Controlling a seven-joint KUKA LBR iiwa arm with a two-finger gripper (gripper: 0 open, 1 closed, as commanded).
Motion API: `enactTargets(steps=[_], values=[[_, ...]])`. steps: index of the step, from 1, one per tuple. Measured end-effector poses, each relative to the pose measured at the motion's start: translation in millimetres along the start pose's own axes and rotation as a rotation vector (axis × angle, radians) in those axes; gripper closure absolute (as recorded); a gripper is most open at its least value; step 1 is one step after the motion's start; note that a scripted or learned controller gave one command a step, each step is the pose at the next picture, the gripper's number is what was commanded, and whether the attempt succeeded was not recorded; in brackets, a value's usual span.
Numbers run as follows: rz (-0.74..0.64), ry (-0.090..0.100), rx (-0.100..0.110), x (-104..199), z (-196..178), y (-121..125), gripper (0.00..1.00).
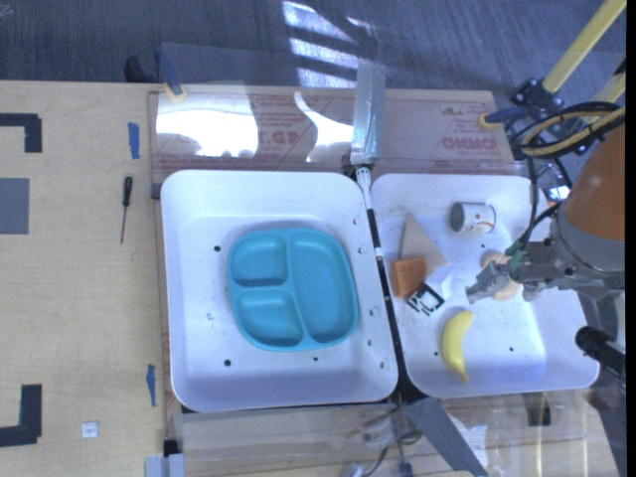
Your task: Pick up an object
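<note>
Camera view puts both bins in front of me on the worktop (70, 296); I take this as the approach step, with nothing picked up yet as far as I can judge.

Nearest to me in the right bin (517, 366) lies the banana (455, 343), on the bin floor, left of the arm and apart from it; a little farther, by the divider between the bins, sits a small black-and-white item (425, 299), just beside a brown block (407, 275); a tan wedge (418, 238) leans beyond that; a small white cup (471, 217) lies on its side toward the far wall.

The gripper (494, 280) comes in from the right, low over the middle of the right bin, over a small pale round thing (497, 262) that I cannot identify; whether the jaws are wide or narrow I cannot tell, and I see nothing clearly held between them.

The left bin (189, 266) holds only a blue divided plate (293, 288), well apart from the arm.

Next I would want the jaws centred over one object, the pale thing beneath or the banana near it, then lowered squarely; a glancing descent would likely push the piece aside.
</note>
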State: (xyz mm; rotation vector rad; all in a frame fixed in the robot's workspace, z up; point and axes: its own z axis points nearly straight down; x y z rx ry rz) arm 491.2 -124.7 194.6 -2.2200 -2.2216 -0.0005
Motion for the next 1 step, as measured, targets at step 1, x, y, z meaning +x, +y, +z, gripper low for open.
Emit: enactTargets(steps=[1], values=[[0.097,-0.002,-0.008,2.8,104.3,91.7,0.00]])
